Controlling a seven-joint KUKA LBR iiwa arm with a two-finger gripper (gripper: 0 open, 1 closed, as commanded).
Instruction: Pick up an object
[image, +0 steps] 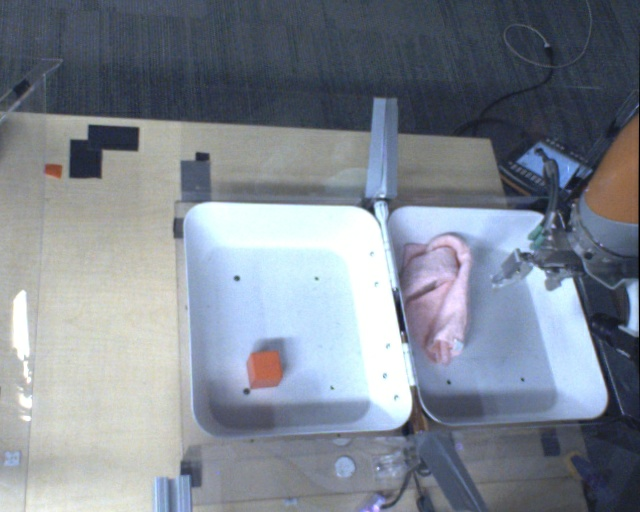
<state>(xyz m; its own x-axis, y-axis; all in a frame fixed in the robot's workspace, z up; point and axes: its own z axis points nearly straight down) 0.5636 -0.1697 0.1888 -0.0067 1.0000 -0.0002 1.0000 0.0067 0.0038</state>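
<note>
Bench (100, 330): pale wood, carrying two shallow white bins side by side, a metal divider post standing between them at the far edge.
Left bin (300, 235): holding one small orange block toward its near left corner.
Right bin (520, 400): holding a pink cloth against its left wall; arm reaching over its right part.
Arm (615, 190): grey with an orange band, entering from the right, wrist above the far right of the right bin.
Pink cloth (438, 295): bunched and folded into a long lump, lying from the far part of the bin toward its middle, just beside the wall shared with the left bin.
Cloth handling: likely light, soft and limp, no risk of breaking; apt to sag and unfold when lifted; best pinched at the thick folded ridge in the middle, not at a thin loose edge.
Claw (518, 266): above the bin floor, to the right of the cloth and apart from it; nothing seen between the fingers; spread or clenched, cannot tell.
Orange block (265, 369): small, stiff, probably light, flat sides good for a squeeze; well apart from the claw.
Progress: judged not yet started on a grasp.
</note>
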